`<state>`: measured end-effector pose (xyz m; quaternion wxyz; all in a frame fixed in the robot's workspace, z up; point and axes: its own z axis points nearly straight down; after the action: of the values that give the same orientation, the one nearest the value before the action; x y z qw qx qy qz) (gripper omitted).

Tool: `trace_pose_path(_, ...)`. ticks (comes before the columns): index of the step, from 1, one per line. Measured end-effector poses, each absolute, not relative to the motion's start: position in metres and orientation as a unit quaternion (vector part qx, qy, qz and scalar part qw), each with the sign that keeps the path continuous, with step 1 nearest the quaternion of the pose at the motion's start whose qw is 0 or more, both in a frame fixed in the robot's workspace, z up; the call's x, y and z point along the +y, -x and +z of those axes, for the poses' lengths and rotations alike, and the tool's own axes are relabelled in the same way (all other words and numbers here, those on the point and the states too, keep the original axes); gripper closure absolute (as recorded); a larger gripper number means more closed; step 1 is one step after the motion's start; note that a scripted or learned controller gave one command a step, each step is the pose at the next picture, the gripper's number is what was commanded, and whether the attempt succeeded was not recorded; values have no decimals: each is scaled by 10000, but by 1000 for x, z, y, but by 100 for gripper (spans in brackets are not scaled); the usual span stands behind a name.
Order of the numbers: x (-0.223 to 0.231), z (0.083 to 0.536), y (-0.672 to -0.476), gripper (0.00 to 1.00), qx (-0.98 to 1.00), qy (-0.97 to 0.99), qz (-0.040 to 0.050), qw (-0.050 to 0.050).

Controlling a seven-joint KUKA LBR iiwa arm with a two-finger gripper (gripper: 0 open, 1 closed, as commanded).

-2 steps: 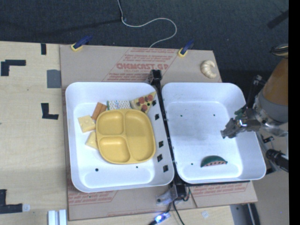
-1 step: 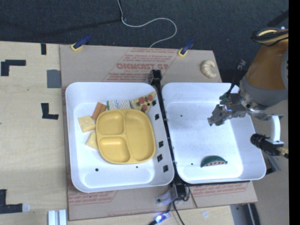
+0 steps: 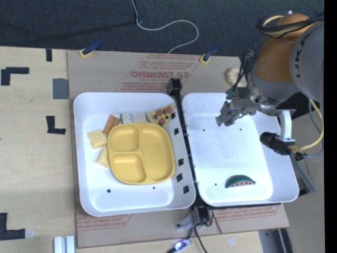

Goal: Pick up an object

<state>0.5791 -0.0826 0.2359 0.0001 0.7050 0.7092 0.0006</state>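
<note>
Gripper [image 3: 225,118] hovers over right bin [image 3: 274,193] upper area, finger state cannot be told; watermelon slice [image 3: 240,182] lies near the bin's front edge (well apart), so travel forward, centre over it, then descend.

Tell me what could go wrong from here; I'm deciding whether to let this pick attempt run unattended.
1. The gripper hangs over the far part of the right bin, while the watermelon slice lies by the near wall; a straight descent would likely close on nothing.
2. The slice is flat and close to that wall, so fingers may slip over it or bump the wall.
3. In the left bin, the yellow plate overlaps smaller items, making any pick there awkward.
</note>
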Motion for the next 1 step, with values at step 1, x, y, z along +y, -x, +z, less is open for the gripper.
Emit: trace_pose_path(1,-48,221,-616,100,7089,-7053,-2,-2)
